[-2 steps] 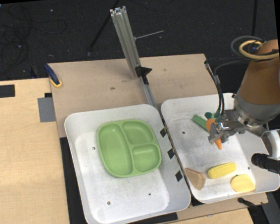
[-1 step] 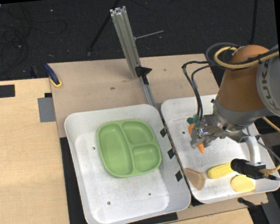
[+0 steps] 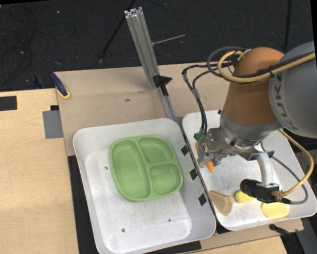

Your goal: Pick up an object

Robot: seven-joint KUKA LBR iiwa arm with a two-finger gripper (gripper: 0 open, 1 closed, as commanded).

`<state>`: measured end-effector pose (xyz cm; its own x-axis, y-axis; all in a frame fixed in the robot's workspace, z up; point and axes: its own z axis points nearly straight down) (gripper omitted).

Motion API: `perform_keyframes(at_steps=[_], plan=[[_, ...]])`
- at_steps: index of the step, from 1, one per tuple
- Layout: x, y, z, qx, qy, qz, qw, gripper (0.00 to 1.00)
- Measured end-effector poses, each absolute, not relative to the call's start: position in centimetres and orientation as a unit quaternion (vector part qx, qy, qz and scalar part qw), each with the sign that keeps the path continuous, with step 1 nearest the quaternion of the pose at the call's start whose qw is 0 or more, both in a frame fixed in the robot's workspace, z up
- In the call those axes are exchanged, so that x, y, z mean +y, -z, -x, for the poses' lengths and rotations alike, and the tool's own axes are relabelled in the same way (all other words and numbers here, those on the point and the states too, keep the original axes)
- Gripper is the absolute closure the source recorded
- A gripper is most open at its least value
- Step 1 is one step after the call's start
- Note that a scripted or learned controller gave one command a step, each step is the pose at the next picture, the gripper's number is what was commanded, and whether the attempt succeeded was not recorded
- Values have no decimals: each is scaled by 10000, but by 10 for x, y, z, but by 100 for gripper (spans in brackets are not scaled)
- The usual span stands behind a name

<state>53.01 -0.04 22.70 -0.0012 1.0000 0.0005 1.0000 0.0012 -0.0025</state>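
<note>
In the camera view, the gripper hangs low over the far left part of the right bin. The big grey and orange arm covers much of it. Nobody can tell from here if the gripper is spread wide or pressed together.

A small orange piece lies right under the gripper, on the near side. It looks like the thing to pick. It is not clear if the gripper touches it yet. To do this step well, the gripper probably needs to sit right over the orange piece, go straight down, and close around its middle. Then it should lift slowly.

There is not much room on the left. The orange piece is close to the wall where the two bins meet, so a push that way could jam it against the edge. To the right and near side the white floor is bare for a bit.

Nearer still lie a tan wedge, a small yellow bit and a bigger yellow piece. They are apart from the orange piece.

The left bin holds a green plate, well away. A metal post stands on the table at the far side.
</note>
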Motion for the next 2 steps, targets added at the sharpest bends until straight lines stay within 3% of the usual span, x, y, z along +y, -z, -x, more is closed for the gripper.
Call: perform_keyframes(at_steps=[2], plan=[[101, -242, -538, -7086, -8, 7056, 13, 100]])
